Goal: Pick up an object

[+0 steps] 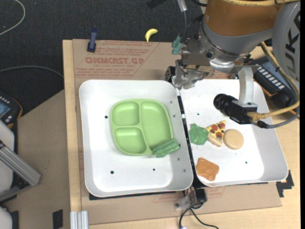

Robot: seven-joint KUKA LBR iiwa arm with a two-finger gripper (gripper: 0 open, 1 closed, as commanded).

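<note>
1. While the arm reaches in from the right, the gripper hangs over the far end of the divide between the bins; its state cannot be determined.
2. Right bin: green toy, pizza slice, round tan piece, orange piece.
3. Left bin: green divided plate, dark green item touching its edge.

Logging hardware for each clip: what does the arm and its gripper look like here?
A thick grey arm with a broad orange band above the wrist. Below it, a grey metal gripper assembly with dark cables running alongside. Part of a black letter shows on the grey casing.
</note>
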